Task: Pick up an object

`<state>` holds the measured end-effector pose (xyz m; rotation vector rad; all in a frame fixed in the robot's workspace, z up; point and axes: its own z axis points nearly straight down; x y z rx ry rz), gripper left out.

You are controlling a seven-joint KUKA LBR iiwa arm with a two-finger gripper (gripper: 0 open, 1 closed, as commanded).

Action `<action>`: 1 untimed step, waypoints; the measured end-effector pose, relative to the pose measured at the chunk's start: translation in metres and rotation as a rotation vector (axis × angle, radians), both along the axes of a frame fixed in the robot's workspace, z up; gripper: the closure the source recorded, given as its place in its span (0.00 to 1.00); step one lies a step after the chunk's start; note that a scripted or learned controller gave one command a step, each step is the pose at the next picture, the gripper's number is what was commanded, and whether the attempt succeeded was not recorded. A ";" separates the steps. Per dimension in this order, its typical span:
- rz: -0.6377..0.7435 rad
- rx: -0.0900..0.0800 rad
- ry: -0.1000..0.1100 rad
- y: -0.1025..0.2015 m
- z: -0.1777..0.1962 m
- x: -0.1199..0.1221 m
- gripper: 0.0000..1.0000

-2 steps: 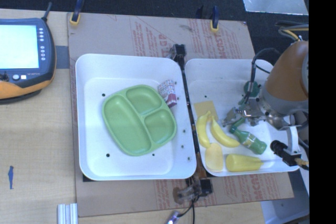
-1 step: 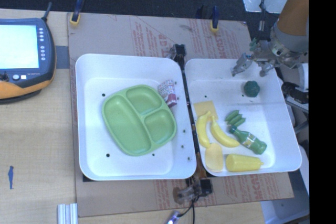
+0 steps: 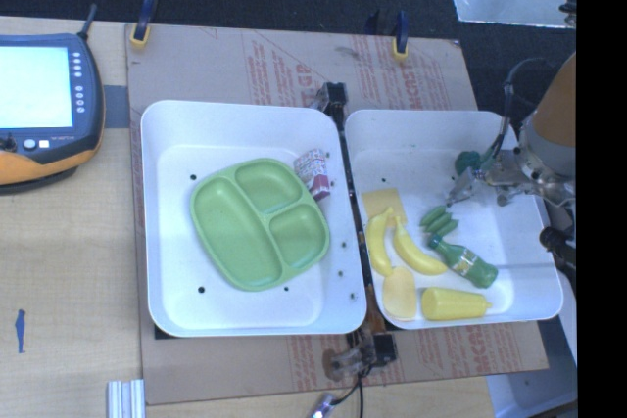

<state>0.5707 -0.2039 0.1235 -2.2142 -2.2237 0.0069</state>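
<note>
The right bin (image 3: 431, 134) holds several objects. Two yellow bananas (image 3: 397, 248) lie side by side near its left wall, and a green bottle (image 3: 466, 262) lies to their right. Small green pieces (image 3: 439, 222) sit just above the bottle. A yellow block (image 3: 454, 304) rests along the front wall, with pale yellow flat pieces (image 3: 383, 204) beside the bananas. My gripper (image 3: 472, 183) hangs low over the bin's upper right part, above and to the right of the green pieces. A teal object (image 3: 467, 160) sits right by its tip; whether they touch is unclear.
The left bin (image 3: 167, 142) carries a green divided plate (image 3: 260, 222) and a small red-and-white can (image 3: 313, 172) by its right wall. A teach pendant (image 3: 44, 108) lies on the bench at far left. Clamps (image 3: 400, 32) hold the cardboard at the back.
</note>
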 end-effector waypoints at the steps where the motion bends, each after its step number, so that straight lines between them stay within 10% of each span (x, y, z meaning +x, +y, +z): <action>1: -0.001 0.002 -0.002 -0.008 -0.032 0.085 0.00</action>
